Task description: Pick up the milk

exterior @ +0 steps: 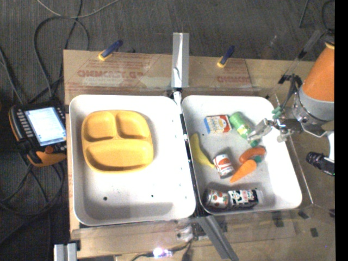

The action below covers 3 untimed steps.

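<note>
Two white bins sit side by side on the bench. Milk [217, 124] lies in the right bin [283, 194] near its far wall, beside a green bottle [239, 122]. Just right, the gripper [260, 133] hovers with fingers spread, holding nothing.

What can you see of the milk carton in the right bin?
The milk carton is a small box with a blue left end and a white face bearing an orange-red picture. It looks like printed card. It lies on its side near the right bin's far wall, with the green bottle right beside it. The gripper is apart from it.
</note>
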Each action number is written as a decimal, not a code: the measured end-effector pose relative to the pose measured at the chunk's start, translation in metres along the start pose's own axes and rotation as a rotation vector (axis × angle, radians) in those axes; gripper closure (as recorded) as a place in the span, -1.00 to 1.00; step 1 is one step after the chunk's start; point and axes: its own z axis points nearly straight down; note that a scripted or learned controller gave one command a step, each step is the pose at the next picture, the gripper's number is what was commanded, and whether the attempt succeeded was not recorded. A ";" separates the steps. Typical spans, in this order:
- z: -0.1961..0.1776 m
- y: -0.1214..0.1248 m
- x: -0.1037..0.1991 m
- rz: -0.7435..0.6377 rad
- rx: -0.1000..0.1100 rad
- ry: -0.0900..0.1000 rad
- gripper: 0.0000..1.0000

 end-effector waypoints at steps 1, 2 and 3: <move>0.126 0.047 0.004 0.089 -0.001 -0.003 -1.00; 0.128 -0.010 0.051 0.137 -0.015 -0.005 -1.00; 0.128 0.011 0.078 0.111 -0.016 -0.007 -1.00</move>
